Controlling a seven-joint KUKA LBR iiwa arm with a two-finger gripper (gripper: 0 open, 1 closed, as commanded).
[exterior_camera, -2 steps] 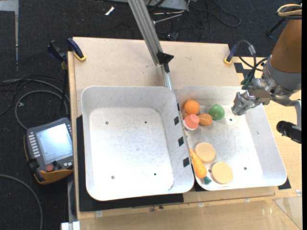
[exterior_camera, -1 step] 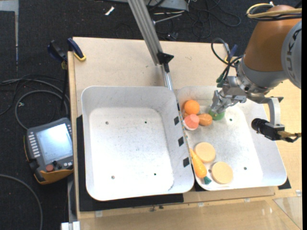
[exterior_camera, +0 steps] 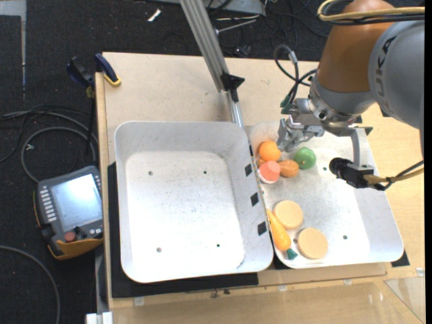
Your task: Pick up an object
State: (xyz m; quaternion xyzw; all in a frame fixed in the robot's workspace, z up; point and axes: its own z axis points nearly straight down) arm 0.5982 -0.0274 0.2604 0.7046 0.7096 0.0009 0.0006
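My gripper [exterior_camera: 291, 140] hung low over the right bin [exterior_camera: 364, 238], and I could not tell its state. An orange ball [exterior_camera: 268, 150] lay just at its nine o'clock, a green ball [exterior_camera: 306, 157] at its four o'clock, and two tan discs [exterior_camera: 289, 214] sat well apart toward six o'clock.

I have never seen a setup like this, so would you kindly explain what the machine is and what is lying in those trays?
This is one photo from a fixed camera looking down at a slant on a bench. The grey arm with an orange band reaches in from the right; its gripper hangs over the right shallow white bin. That bin holds toy food: an orange ball, a green ball, a pink-faced round piece, two tan discs, and an orange carrot. I cannot see anything held.
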